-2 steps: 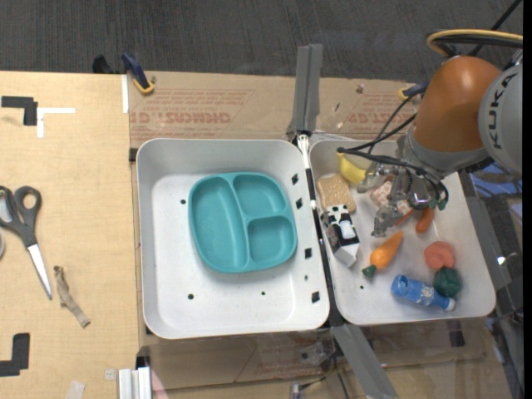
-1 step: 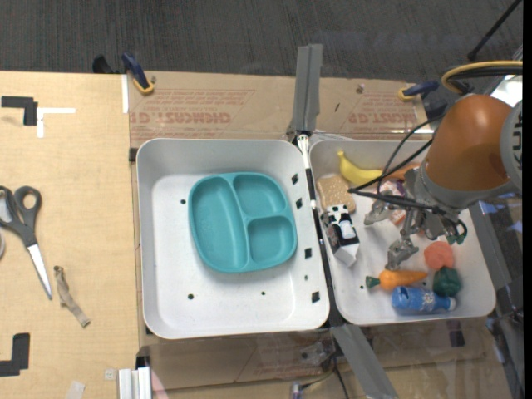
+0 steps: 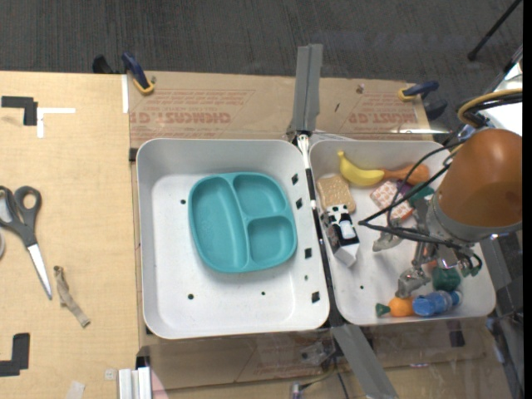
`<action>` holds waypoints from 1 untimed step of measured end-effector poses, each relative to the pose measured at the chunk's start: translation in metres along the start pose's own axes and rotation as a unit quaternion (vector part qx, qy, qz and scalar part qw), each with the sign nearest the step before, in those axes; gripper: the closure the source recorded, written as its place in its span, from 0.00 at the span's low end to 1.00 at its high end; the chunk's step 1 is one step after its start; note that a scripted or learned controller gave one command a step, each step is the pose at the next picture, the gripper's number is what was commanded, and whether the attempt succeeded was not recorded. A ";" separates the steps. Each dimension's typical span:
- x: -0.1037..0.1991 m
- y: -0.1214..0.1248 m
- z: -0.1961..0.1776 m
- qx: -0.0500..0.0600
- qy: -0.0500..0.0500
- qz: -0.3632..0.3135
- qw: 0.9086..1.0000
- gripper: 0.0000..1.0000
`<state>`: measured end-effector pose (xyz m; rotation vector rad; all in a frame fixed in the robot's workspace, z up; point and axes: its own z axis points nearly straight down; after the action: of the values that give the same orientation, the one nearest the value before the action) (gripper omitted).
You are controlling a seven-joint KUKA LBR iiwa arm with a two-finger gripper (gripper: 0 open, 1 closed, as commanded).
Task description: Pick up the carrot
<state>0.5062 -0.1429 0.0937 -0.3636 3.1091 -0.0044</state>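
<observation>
On the bare bench at the far left lie scissors (image 3: 25, 227) with grey handles, and at their 5 o'clock a short tan strap (image 3: 71, 296). The left bin (image 3: 158, 248) holds a teal divided plate (image 3: 243, 220) with three compartments. White floor stays free all around the plate, most of it at 6 o'clock.

Behind both bins lies a brown cardboard sheet (image 3: 208, 106) with red print that stands upside down; I cannot read it with certainty. A blue and yellow clamp (image 3: 138, 73) holds it at the left.

In the right bin (image 3: 362, 302) a tan cracker (image 3: 335, 192) lies near the left wall, with a black and white box (image 3: 341, 224) at its 6 o'clock. A yellow banana (image 3: 359, 169) lies near the back wall. The carrot (image 3: 416, 173) is at 3 o'clock from the banana, just beside its end: orange and smooth, narrowing toward the banana, with its right part hidden behind the arm (image 3: 490, 181) and its black cables. It is close to the back rim, so little room remains at its 12 o'clock.

The gripper (image 3: 411, 283) hangs at 6 o'clock from the carrot, well apart from it, over the front of the bin. Whether it is open or closed I cannot tell. At its 6 o'clock lie a small orange ball (image 3: 401, 306) and a blue toy (image 3: 430, 304).
</observation>
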 end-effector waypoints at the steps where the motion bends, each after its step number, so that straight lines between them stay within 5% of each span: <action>1: 0.025 -0.073 -0.002 0.001 -0.004 0.077 0.997 0.00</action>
<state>0.4986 -0.2199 0.0958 -0.1230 3.1199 -0.0049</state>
